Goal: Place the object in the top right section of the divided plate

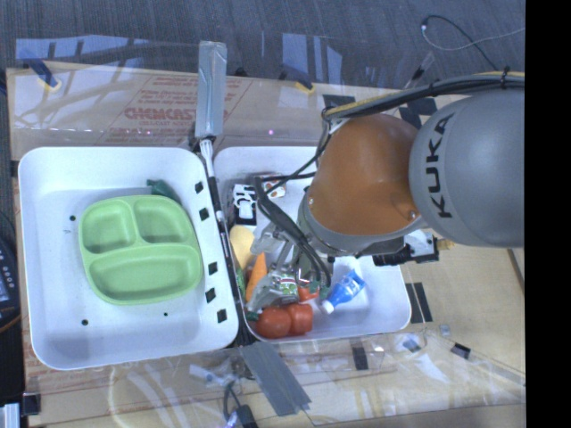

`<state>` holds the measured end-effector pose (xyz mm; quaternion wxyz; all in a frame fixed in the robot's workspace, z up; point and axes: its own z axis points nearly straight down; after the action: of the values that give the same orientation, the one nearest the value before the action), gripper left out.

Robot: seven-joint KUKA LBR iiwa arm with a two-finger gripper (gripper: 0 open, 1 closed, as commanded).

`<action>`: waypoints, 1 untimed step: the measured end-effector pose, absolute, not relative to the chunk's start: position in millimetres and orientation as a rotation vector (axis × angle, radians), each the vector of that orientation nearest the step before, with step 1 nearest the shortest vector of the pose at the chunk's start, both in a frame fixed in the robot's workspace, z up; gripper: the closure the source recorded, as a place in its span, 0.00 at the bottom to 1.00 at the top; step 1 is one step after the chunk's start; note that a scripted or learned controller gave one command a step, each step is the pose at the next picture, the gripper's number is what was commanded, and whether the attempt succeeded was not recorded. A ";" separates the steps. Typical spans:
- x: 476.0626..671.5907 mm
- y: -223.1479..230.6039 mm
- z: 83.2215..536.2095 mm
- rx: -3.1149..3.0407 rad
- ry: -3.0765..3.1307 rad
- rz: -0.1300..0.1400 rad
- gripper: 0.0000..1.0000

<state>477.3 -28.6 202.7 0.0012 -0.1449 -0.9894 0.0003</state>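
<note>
Inside the right bin (393,306), tomatoes (284,319) and carrot (255,276); pincer (284,270) state unclear.

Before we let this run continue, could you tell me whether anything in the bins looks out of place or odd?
Nothing looks spilled or damaged. The green divided plate sits flat in the left bin with a dark green item at its top edge. The toys, including a tomato, are crowded under the gripper in the right bin.

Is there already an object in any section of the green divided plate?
No, all three sections of the green divided plate show only bare green surface in the left bin.
</note>
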 end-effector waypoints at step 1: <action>477.0 -11.6 191.8 0.600 -3.081 0.000 0.00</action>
<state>477.0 -11.6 191.8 0.0012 0.1910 -0.9816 0.0000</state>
